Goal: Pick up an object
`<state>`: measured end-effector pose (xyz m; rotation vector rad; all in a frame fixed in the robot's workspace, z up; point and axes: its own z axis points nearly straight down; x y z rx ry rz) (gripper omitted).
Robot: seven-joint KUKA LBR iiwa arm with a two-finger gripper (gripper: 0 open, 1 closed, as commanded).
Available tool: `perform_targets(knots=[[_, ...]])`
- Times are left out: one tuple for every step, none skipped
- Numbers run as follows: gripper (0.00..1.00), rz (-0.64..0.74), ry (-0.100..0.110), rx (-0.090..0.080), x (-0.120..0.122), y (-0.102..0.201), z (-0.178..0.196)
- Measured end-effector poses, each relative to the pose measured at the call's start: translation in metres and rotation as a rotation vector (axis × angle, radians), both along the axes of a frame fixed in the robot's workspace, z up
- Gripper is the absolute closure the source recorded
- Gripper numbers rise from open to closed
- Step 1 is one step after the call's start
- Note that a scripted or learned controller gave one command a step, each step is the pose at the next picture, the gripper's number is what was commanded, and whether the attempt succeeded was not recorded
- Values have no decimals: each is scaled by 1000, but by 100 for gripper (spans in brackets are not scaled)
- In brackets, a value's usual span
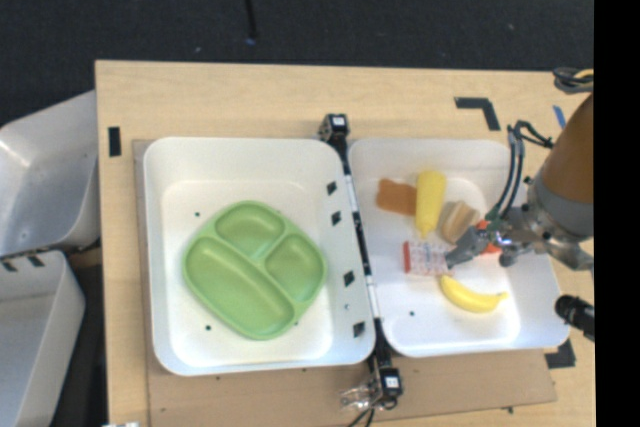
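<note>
The right bin (400, 330) holds several small items. A yellow banana (472, 295) lies near its front. A yellow cylinder (430, 199) stands toward the back, with an orange-brown block (396, 196) to its left and a tan block (459, 219) to its right. A red and white packet (425, 258) lies in the middle. My gripper (470, 248) hangs low over the bin between the tan block and the banana, just right of the packet. Its dark fingers point left, and nothing shows between them.
The left bin (170, 185) holds a green divided plate (254, 268). A black divider with clips (352, 215) runs between the two bins. The arm's orange band (572, 160) and grey wrist cover the right bin's right side.
</note>
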<state>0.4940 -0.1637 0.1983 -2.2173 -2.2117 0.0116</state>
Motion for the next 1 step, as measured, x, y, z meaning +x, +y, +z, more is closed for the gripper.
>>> perform_targets(knots=[[0, 3, -13, -3, 3, 0, 6]])
